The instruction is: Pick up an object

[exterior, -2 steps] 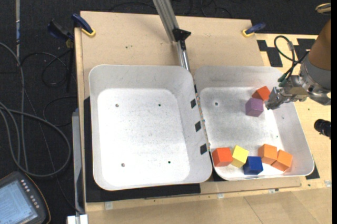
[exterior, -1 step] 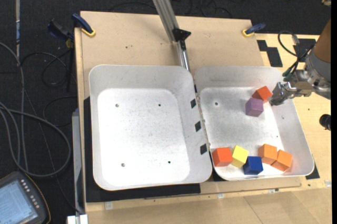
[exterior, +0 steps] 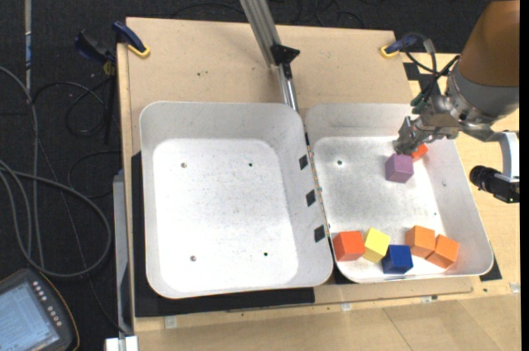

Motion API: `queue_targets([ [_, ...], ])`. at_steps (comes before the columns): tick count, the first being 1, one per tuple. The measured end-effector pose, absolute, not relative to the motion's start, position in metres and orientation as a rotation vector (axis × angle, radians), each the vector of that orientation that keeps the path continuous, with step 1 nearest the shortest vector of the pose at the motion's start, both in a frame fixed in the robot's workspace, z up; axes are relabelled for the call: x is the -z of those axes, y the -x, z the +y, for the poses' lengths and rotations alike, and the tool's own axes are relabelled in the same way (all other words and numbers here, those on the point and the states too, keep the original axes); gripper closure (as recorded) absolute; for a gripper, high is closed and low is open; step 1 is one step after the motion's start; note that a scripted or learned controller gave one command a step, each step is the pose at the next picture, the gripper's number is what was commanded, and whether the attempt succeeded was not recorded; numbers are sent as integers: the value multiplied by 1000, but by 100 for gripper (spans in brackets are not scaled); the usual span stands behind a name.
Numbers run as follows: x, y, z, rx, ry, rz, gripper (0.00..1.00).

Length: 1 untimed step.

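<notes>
The pincer sits low near the right bin's far edge, over a small orange block, beside the purple cube. Its opening cannot be told. Probably positioned for grasping.

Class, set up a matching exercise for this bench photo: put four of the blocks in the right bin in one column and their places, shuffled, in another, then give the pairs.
Things:
1. purple block
2. blue block
3. yellow block
4. small red piece

Places:
A. between an orange block and the blue one
B. alone, mid-bin
C. near edge of the right bin
D. beside the hand

Pairs: 1-B, 2-C, 3-A, 4-D
</notes>
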<state>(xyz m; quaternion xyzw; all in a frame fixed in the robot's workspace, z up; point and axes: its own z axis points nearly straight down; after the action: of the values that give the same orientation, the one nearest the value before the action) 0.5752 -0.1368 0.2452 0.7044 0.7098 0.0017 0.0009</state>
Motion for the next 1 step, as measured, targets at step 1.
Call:
queue_targets([
  [1,-240,-586,-94,-2,-2214,2228,100],
])
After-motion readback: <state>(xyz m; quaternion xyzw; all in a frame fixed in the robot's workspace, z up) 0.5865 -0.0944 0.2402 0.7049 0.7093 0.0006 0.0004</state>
